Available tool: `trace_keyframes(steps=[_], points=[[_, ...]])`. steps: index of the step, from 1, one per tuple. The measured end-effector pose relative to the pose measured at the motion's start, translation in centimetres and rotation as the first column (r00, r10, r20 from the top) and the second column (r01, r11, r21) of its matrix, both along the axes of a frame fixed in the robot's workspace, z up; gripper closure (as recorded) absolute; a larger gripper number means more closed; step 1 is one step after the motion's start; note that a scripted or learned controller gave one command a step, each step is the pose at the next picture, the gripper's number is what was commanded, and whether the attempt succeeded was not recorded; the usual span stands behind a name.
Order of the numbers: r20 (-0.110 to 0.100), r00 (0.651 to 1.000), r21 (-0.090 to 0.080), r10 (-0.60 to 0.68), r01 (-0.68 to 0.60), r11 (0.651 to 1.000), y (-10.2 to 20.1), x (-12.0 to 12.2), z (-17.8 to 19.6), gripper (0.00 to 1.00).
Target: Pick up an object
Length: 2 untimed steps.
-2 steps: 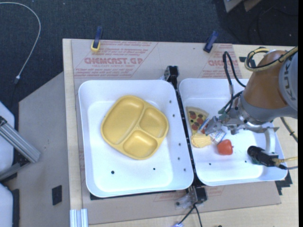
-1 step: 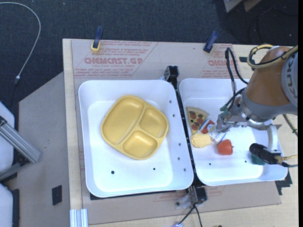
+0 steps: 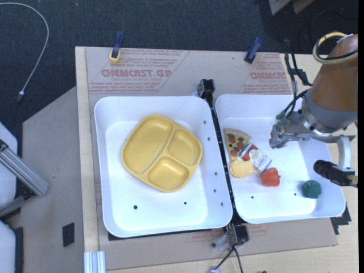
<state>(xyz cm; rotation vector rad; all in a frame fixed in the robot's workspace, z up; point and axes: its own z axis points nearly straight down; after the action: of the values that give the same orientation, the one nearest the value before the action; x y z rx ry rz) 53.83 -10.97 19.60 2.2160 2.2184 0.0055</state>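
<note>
Hand (image 3: 280,136) above open floor of right bin (image 3: 273,206), toys (image 3: 250,161) just left.

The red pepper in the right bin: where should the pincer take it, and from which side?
Grip the red pepper across its rounded body, coming straight down from above. It lies low on the right bin floor with bare floor to its right and front; the yellow piece and the small packet crowd its left and rear, so a sideways approach looks riskier.

Grey arm (image 3: 335,104) with orange band (image 3: 341,67) and black cables (image 3: 293,73).
</note>
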Motion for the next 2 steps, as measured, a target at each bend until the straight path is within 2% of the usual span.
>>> trace_keyframes(steps=[1, 2], points=[[0.001, 1.0, 0.0, 0.0, 0.0, 1.0, 0.0, 0.1, 5.4, 1.0], [-0.003, 1.0, 0.002, 0.004, -0.004, 1.0, 5.9, 0.4, 5.8, 1.0]])
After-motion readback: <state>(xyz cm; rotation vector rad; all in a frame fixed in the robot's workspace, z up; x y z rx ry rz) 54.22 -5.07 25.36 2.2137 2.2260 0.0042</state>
